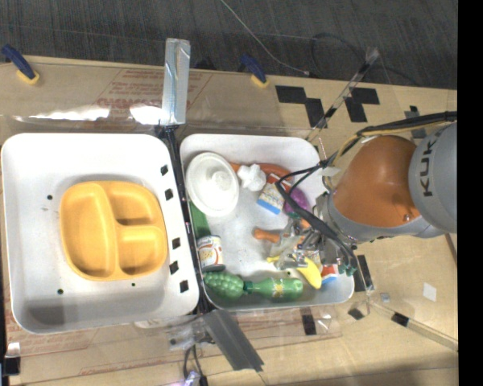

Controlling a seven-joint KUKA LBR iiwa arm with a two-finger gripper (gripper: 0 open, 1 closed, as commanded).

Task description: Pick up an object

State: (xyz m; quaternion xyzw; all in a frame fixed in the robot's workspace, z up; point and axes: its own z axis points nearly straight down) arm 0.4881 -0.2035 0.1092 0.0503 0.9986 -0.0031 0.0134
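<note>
The right bin [249, 145] holds a jumble of objects: a white round lid [213, 182], a small can [210, 252], a green bottle [270, 288] lying along the front wall, a green bumpy toy [224, 284], a yellow banana-like piece [309, 276], an orange piece [267, 234] and a white-and-blue item [270, 199]. My gripper [299, 246] reaches down into the right side of this bin among the small items, just above the yellow piece. Cables and the orange wrist band [376, 183] cover much of it.
The left bin [24, 215] bears a yellow divided tray [113, 227]. Blue clamps [22, 64] and a grey taped strip [176, 79] sit on the cardboard behind the bins. The arm's body overhangs the right bin's right wall.
</note>
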